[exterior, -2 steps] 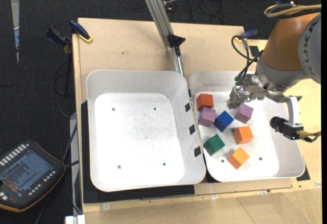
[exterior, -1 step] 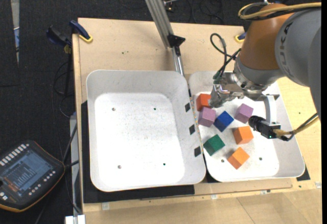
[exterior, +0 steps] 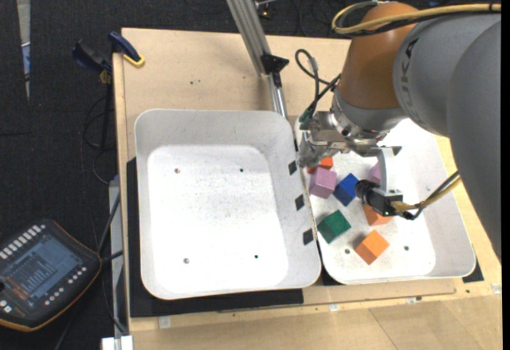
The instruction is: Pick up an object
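Here, going from left to right, the first thing is a teach pendant [exterior: 36,273] on the dark floor, far to the left of the gripper and lower in the view; next comes the left bin [exterior: 151,181], well to the left of the gripper, and its bare floor shows a few small dark dots; a slanted metal pole [exterior: 243,9] stands behind it, up and to the left of the gripper.

The gripper [exterior: 319,155] itself hangs low over the near-left part of the right bin [exterior: 454,265], under the orange wrist band [exterior: 382,61] of the arm [exterior: 454,61]; its tip is much covered by the wrist body, so I cannot tell how wide it stands, and I see no object held in it.

The objects lie close together: a small red-orange piece [exterior: 325,163] is just beside the tip and partly hidden by it; a purple cube [exterior: 323,182] lies just below the gripper; a blue cube [exterior: 346,188] is a little to the right of that one; a green cube [exterior: 334,225] is further below; an orange cube [exterior: 371,245] is below and to the right; another orange piece [exterior: 376,215] lies near a black cable fitting [exterior: 381,198], right of the gripper.

As I judge it, the task is in the approach or reaching step; nothing is lifted yet; what is left is to close on one object, probably the red-orange piece or the purple cube, and to raise it free of the bin.
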Available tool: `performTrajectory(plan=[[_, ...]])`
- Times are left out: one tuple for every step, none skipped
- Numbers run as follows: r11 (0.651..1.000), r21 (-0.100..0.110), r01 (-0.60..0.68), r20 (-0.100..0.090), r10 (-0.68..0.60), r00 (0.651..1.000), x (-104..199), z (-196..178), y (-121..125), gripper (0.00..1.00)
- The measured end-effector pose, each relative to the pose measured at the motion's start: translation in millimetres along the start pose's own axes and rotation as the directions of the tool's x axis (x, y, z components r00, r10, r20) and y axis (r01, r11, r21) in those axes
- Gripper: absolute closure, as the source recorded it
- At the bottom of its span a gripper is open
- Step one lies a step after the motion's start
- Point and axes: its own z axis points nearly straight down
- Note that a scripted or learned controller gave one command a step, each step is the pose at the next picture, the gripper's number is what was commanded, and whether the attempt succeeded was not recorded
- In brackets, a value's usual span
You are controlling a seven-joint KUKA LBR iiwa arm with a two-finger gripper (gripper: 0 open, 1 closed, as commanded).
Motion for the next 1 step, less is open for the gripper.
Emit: performTrajectory(plan=[[1.000, -0.001, 0.000, 0.000, 0.000, 1.000, 55.0, -11.1, -1.3, 1.00]])
